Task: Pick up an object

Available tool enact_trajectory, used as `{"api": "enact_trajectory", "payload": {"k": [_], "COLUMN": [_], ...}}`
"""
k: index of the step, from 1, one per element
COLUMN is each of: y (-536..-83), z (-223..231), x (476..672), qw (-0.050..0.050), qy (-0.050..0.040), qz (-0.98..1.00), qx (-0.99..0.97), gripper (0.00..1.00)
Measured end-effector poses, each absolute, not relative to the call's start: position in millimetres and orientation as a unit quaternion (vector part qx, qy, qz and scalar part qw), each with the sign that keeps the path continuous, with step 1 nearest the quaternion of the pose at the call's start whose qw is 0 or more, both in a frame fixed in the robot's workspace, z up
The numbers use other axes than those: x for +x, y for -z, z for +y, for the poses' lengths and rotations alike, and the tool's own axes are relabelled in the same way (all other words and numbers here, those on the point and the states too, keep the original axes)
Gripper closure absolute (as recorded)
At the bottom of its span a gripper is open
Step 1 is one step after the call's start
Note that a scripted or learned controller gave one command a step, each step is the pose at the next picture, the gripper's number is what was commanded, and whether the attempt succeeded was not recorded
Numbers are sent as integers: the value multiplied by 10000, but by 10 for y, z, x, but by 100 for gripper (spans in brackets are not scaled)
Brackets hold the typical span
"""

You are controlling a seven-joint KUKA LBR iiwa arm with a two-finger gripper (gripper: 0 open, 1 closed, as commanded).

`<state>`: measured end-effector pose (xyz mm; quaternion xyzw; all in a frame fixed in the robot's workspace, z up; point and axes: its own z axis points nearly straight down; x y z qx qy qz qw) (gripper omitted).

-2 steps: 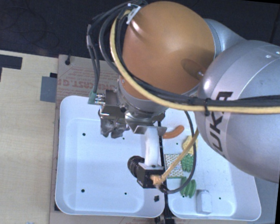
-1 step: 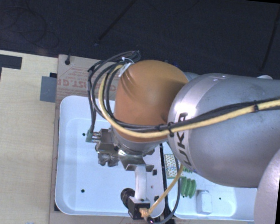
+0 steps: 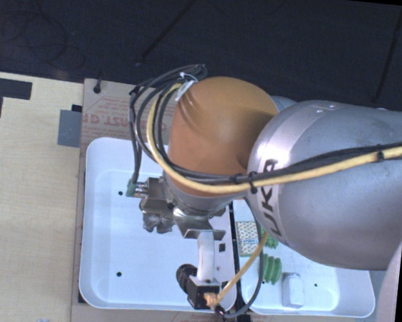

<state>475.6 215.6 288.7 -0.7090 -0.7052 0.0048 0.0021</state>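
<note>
Far left: pale wooden worktop [image 3: 15,208], marked with black stepped patches [image 3: 3,94] near the top and a grey square [image 3: 68,127] just beside the next item.

Next: brown cardboard sheet [image 3: 112,114] with red print, lying flat on the worktop and reaching out past the bin at its far and near edges.

On the cardboard: shallow white bin [image 3: 97,253], rounded corners. Left half of the floor bare apart from two small dark dots [image 3: 121,193].

Over the bin's middle: tool [image 3: 157,215], a grey metal block under the wrist, low above the white floor and left of centre. Viewed from above and mostly masked by the wrist, so cannot tell whether spread or pressed together. Nothing seen gripped in it.

Above the tool: orange band [image 3: 215,133], large and domed, ringed by black cables. Further right: grey arm [image 3: 335,186], covering the bin's far right corner.

Candidate things to pick, all in the right half of the bin and apart from the tool:
- pale card with a green dotted pattern [image 3: 248,236], flat, partly hidden under the arm.
- green ridged piece [image 3: 271,268], just right of the card, near the arm's lower edge.
- small white block [image 3: 292,290], just beside the green piece, close to the near right rim.
</note>
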Motion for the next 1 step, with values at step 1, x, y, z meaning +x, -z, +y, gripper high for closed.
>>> {"api": "enact_trajectory", "payload": {"k": [1], "y": [-2153], "z": [1356], "x": [4743], "qw": [21], "qy": [-70], "qz": [-7040], "qx": [-7102], "gripper": [100]}}
